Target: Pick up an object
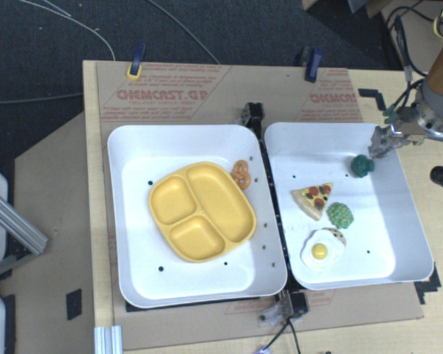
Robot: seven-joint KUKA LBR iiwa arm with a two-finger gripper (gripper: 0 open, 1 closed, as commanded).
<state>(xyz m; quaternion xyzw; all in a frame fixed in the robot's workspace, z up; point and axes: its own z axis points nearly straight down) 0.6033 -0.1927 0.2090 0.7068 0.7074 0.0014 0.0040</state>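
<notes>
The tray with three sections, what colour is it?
Yellow; the tray shows in the camera view.

Overall light: bright and even, from above.
White bins (125,198): near overexposed; floors wash to flat white with little surface detail.
Shadows: soft and short; a faint one hugs the lower edge of the yellow tray (201,210).
Dark floor (52,28): dim at upper left, cables only faintly visible.
Sharpness: moderate; printed lettering on the cardboard (162,94) is soft but readable.
Small food items: slightly blurred, low resolution.
</notes>
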